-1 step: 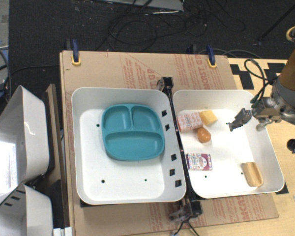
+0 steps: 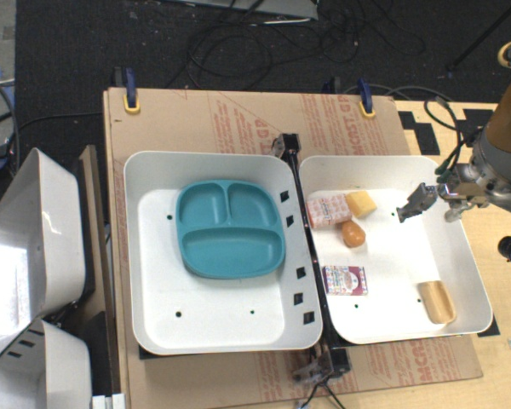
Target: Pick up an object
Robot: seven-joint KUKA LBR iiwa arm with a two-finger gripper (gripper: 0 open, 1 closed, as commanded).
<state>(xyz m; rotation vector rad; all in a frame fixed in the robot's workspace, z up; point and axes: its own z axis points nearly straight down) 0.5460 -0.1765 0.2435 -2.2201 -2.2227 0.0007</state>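
Camera view is showing the gripper [image 2: 433,203] hanging over the right bin [image 2: 460,254], fingers spread apart and holding nothing, orange ball [image 2: 353,233] sitting nearby.

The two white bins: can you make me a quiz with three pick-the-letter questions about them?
1. Where is the teal divided plate?
A. left bin
B. right bin
C. floor

2. How many items lie in the right bin?
A. two
B. five
C. nine

3. Does the gripper hold anything?
A. the plate
B. a packet
C. nothing seen in it

Answers: 1 A, it lies flat in the left bin. 2 B, two packets, a yellow block, an orange ball and a tan roll. 3 C, nothing shows in it above the bin's right side.
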